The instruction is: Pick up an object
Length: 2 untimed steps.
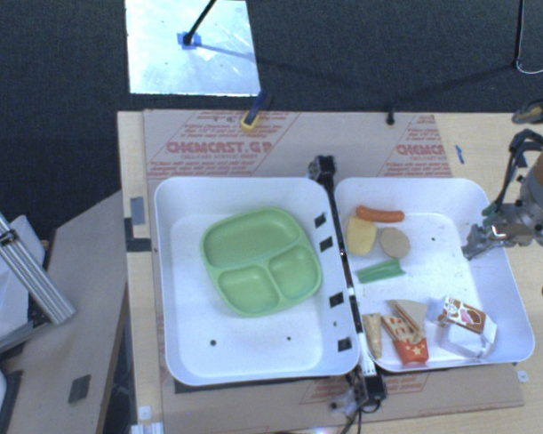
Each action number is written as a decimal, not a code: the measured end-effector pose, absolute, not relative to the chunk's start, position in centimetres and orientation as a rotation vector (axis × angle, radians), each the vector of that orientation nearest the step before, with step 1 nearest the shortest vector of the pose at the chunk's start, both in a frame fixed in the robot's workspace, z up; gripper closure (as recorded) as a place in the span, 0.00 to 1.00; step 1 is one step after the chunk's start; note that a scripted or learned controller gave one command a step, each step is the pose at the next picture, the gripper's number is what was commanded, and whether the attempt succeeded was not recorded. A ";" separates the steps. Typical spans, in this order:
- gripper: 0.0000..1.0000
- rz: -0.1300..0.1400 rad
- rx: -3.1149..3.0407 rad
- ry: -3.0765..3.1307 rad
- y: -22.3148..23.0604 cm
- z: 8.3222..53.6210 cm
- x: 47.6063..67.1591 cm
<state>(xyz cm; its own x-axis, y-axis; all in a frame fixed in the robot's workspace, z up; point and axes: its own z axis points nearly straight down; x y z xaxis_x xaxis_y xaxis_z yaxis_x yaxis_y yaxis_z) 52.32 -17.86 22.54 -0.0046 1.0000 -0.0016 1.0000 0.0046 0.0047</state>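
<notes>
On the bench, two shallow white bins sat side by side on a printed sheet, the left bin [192, 348] bearing a pale green divided plate [261, 260] with three compartments, lying flat near the bin's middle. Across the black divider, the right bin [501, 288] held the small items. A red-orange sausage [380, 214] lay near the far wall, and just below it a yellow potato-like piece [361, 236] sat touching or nearly touching a tan round piece [395, 243]. A green stick [380, 271] lay just below those two, angled slightly. Toward the near wall, a narrow tan cone-like piece [372, 334] rested close to the divider, beside a red fries carton [407, 339] that lay against a tan wedge [408, 311]. Just to the right of them sat a small white carton with a red and brown label [465, 326], tilted, near the bin's near right corner. The gripper [480, 242] was at the right wall of the right bin, above its rim, well apart from every item and with nothing between its fingers; whether the claw was released or clenched could not be told at this angle. Beyond the bins, a shiny metal square [192, 45] lay on the dark floor.
</notes>
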 end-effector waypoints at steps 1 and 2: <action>1.00 0.005 2.209 2.231 -12.7 23.4 52.8; 1.00 0.004 2.211 2.232 -7.8 22.6 53.3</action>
